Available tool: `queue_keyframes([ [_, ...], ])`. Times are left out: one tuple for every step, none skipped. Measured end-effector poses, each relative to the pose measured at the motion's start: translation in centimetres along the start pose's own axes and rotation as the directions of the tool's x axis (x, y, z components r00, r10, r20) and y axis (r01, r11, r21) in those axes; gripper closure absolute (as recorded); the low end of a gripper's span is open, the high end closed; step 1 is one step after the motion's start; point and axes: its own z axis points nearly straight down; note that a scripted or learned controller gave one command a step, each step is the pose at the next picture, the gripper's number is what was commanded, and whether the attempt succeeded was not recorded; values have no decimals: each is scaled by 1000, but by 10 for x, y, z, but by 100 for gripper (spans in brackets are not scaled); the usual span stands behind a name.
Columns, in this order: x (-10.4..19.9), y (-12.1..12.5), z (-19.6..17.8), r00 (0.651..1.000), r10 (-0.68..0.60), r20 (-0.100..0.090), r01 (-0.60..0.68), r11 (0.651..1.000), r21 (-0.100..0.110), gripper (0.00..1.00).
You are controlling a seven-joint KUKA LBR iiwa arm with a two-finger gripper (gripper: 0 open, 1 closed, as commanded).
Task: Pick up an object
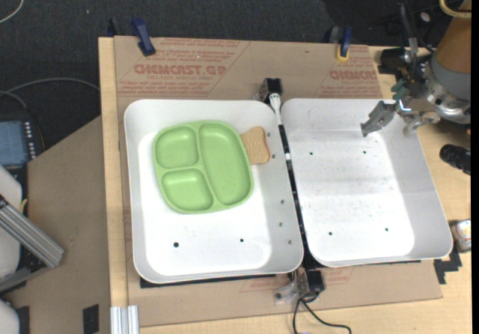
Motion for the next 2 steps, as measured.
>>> queue_keyframes([
  [0, 1, -11, 1000, 0, 2, 0, 1000, -4, 100],
  [-63, 49, -177, 1000, 2, 12, -2, 1000, -23, 100],
])
